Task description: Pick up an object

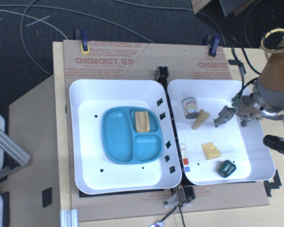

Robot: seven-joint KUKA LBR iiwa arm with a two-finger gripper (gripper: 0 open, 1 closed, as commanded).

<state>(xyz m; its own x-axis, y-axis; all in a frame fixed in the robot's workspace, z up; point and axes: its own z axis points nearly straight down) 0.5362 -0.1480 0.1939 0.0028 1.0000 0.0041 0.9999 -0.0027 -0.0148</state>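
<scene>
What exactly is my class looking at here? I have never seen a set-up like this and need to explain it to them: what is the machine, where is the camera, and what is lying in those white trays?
This is one picture from a camera fixed above a workbench, looking down at a slant. The machine is a robot arm, grey with an orange band, reaching in from the right. At its end is a two-finger claw for picking things up; nothing can be seen between its fingers, so it holds nothing yet. It hangs over the right bin.

In the left bin lies a blue divided plate with a tan block in its upper right compartment. The right bin holds a small can, a tan wedge, a yellow piece like cheese and a dark green lump. The claw is nearest the wedge.
</scene>
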